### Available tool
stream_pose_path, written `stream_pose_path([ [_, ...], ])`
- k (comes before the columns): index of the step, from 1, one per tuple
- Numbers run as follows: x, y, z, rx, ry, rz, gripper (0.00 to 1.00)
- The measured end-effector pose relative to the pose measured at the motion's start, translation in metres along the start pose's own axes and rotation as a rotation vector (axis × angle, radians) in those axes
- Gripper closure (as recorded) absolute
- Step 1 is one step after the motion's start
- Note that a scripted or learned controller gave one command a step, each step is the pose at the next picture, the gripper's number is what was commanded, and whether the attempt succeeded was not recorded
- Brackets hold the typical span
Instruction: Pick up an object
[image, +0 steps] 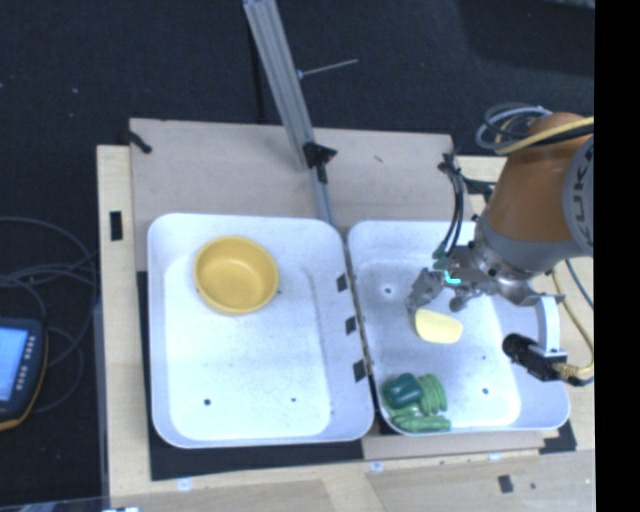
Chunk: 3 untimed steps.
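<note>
Bins first: two shallow white ones side by side on desk (400, 150), left bin (170, 400) and right bin (500, 400), touching along inner walls near desk's middle.

Left bin: one yellow bowl (237, 275), upright, toward far-left corner of that bin, well apart from everything else.

Right bin: pale yellow object (438, 327) lying flat about mid-bin, rounded, kind too blurred to tell. Green object (415, 394) at near-left corner of same bin, against near wall; darker green lump on its left part, lighter ribbed part to right and along near edge; whether one thing or several, cannot tell. Green object and pale yellow object near each other but apart.

Hand (447, 283): over right bin, on grey arm with orange band (535, 195) reaching in from desk's right edge. Poised just beyond far edge of pale yellow object, dark fingers (424, 290) pointing down toward bin floor. Nothing seen between fingers. Spread of fingers: cannot tell, too dark and blurred. Touching pale yellow object or just above it: cannot tell either.

Black-tipped fitting (528, 355) beside arm toward right bin's right wall.
</note>
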<state>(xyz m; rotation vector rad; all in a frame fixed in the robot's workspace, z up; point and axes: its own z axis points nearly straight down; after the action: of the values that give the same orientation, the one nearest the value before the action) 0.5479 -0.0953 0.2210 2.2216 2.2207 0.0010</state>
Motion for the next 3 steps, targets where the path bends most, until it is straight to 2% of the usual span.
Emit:
stream_pose_path([
  [1,0.0,0.0,0.0,0.0,0.0,0.0,0.0],
  [3,0.0,0.001,0.115,0.005,0.0,0.0,0.0],
])
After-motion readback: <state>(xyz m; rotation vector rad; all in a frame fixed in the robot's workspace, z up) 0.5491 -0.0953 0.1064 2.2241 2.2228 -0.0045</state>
